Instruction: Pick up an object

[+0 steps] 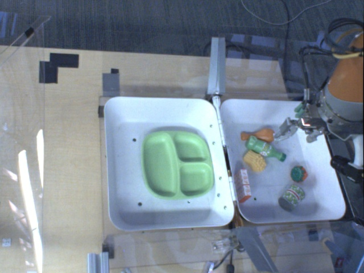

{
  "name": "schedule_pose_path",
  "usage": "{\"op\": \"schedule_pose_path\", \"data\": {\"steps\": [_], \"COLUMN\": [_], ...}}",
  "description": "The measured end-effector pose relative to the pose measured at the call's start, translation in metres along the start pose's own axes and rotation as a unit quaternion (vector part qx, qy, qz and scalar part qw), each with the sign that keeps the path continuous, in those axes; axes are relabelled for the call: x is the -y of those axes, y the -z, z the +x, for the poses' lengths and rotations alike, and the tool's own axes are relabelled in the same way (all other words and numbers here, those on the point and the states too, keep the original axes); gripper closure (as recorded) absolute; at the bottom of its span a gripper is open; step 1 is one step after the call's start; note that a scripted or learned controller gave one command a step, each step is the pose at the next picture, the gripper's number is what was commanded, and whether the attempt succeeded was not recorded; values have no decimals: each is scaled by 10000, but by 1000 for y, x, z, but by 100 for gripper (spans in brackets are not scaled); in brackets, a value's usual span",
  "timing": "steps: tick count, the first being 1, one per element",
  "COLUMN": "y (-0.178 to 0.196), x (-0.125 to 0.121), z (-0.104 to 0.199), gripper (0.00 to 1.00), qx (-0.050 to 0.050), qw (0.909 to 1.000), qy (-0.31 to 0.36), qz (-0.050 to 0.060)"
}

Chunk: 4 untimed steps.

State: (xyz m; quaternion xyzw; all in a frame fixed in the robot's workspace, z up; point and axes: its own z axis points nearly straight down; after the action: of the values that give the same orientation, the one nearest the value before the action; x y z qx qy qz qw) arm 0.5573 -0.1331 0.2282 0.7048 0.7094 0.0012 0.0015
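Observation:
The right bin [335, 209] holds several small objects. An orange carrot-like piece [260, 134] lies at the upper left, with a green bottle [265, 148] just below it and a yellow corn cob [255, 162] under that. A red and white packet [243, 185] lies by the bin's left wall. A green and orange ball [298, 174] and a green-labelled can [292, 197] sit at the lower right. My gripper [286, 128] hangs over the bin's upper part, just right of the orange piece, with nothing seen held in it.
The left bin [122, 209] carries a green divided plate [177, 162]. A metal rail [216, 67] runs up from between the bins. The arm's orange band [347, 81] and cables crowd the far right.

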Motion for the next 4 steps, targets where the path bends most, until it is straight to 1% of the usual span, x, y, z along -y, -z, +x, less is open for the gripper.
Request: {"op": "schedule_pose_path", "data": {"steps": [1,2,3,4], "y": [-92,-113,-134,-141], "x": [-31,-45,-64,-96], "z": [-24,-24,42,44], "gripper": [0,0,0,0], "qx": [1,35,30,2], "qw": [10000,9998,9996,9989], "qy": [-55,74,275,461], "qz": [3,-166,-94,-16]}}
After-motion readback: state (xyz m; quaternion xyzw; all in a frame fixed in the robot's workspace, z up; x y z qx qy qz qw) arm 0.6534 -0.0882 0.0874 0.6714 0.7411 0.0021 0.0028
